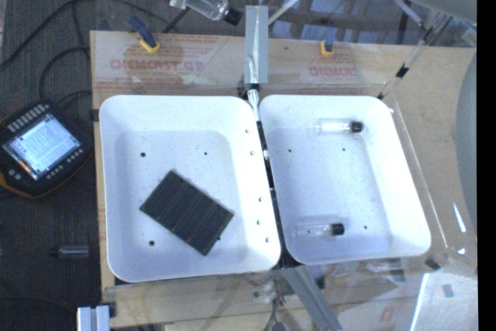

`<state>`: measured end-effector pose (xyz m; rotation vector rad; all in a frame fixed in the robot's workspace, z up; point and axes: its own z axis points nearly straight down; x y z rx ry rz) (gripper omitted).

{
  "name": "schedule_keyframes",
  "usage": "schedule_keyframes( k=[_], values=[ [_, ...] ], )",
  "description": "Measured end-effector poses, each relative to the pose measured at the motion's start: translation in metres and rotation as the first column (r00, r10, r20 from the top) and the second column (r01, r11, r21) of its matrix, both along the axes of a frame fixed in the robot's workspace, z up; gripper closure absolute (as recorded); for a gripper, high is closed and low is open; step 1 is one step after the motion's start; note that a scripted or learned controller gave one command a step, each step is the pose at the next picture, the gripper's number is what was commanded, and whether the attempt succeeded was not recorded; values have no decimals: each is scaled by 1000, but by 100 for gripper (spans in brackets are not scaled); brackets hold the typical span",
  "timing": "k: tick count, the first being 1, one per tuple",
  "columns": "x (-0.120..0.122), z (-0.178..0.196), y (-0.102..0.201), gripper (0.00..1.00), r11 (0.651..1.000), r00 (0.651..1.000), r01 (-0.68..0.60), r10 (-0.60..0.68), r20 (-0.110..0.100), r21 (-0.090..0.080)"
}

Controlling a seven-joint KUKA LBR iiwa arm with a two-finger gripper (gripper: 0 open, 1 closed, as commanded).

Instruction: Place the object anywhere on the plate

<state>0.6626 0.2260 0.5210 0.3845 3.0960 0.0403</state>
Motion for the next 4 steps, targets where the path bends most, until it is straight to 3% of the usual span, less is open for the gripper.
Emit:
schedule_keyframes(
  k=[4],
  values=[
    [3,39,1,100,1000,1000,2,-2,13,5]
  ],
)
